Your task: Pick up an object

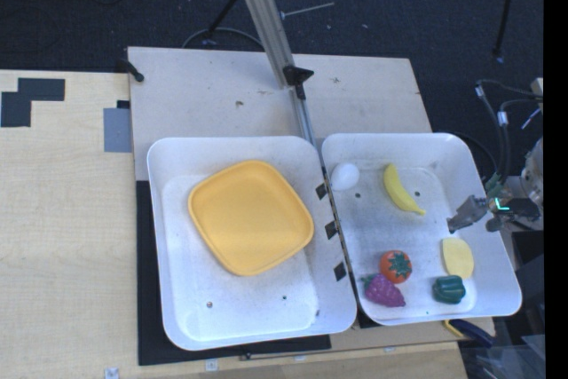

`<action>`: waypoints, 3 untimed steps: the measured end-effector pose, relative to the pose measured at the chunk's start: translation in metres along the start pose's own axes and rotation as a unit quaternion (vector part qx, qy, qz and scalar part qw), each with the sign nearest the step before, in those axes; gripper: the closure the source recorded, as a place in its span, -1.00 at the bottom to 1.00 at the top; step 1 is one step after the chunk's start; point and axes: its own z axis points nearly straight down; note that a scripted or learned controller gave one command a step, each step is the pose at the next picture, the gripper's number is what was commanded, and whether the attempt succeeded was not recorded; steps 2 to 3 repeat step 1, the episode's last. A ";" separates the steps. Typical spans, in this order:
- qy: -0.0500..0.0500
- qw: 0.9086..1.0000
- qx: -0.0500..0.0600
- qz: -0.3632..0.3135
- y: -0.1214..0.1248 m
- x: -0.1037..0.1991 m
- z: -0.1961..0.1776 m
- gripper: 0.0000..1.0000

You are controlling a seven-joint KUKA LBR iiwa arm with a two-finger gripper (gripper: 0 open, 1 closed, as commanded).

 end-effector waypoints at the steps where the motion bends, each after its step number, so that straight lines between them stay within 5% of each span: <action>1: 0.000 1.000 0.000 0.000 0.000 0.000 0.000 -1.00; 3: 0.000 1.000 0.000 0.000 0.000 0.000 0.000 -1.00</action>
